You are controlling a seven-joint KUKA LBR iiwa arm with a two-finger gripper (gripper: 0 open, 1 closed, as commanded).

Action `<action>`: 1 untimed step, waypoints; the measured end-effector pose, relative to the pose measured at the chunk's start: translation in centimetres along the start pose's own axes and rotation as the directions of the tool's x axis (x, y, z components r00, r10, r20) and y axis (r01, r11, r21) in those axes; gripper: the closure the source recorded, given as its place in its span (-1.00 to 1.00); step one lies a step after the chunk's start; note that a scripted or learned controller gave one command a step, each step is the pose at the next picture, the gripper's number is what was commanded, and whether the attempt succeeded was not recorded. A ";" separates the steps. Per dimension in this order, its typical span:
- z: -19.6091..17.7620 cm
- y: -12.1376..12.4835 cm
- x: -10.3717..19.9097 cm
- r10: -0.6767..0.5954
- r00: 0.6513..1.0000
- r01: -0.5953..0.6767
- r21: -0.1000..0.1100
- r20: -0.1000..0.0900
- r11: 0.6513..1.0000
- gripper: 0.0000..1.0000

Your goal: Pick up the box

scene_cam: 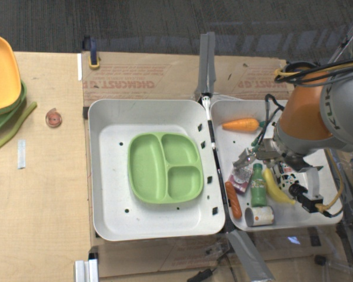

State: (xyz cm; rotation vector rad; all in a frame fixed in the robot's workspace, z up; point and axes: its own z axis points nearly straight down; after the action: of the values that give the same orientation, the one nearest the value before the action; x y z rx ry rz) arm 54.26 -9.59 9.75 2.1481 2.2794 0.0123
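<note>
Two white bins sit side by side; we see the box (pixel 287 176) in the right bin (pixel 317 216). It is small and white with red and dark print, partly hidden under the arm (pixel 306 119) and just beside the banana (pixel 276 188). The gripper (pixel 253 156) hangs low near the green bottle (pixel 258 185). We cannot tell whether it is open or closed.

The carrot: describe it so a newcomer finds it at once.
Look at the right-hand white bin, the one the arm reaches into. The carrot lies along its far end, clear of the pile nearer the camera. It is plain orange and tapers to a point, unlike the green bottle and yellow banana.
</note>
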 end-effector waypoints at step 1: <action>0.0 5.5 -3.9 -0.039 0.999 0.039 -0.001 0.001 0.999 -1.00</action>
State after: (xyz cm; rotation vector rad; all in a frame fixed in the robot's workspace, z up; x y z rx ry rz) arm 60.00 -13.19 9.78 2.1022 2.3190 0.0120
